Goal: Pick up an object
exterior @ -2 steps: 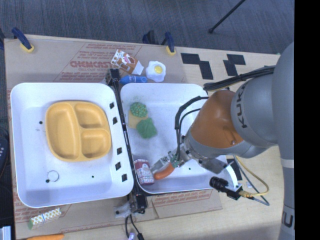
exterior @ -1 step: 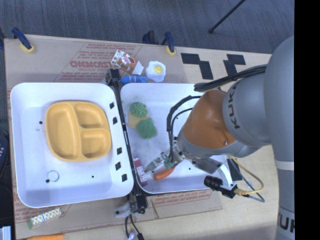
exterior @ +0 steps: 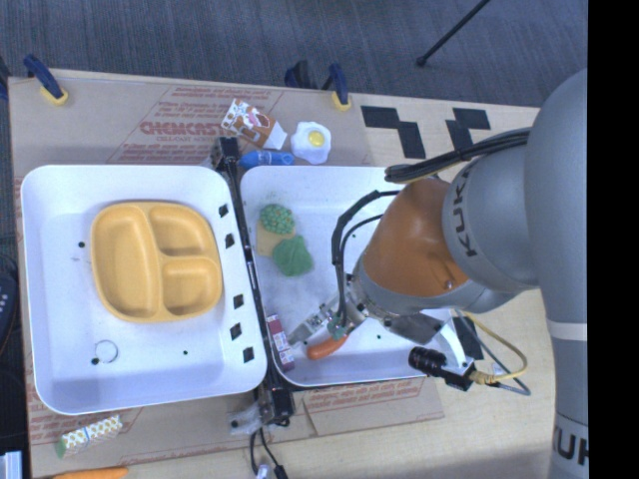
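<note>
Low at the near edge of the right bin (exterior: 300, 183), the tool (exterior: 334, 332) hovers over an orange carrot-like piece (exterior: 325, 348), presumably its target; whether it is spread or pinching, I cannot tell.

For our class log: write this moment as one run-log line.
gripper: low in right bin | beside orange carrot | green pieces: untouched | left bin: yellow tray

arm (exterior: 519, 218): grey housing at right of frame, white letters "KU" readable, the rest turned out of sight | cardboard sheet (exterior: 190, 118): upper left of frame above the left bin, red print, large word looks like "CHEMCAST", smaller lines under it too blurred to read | small packets' labels: illegible
</note>
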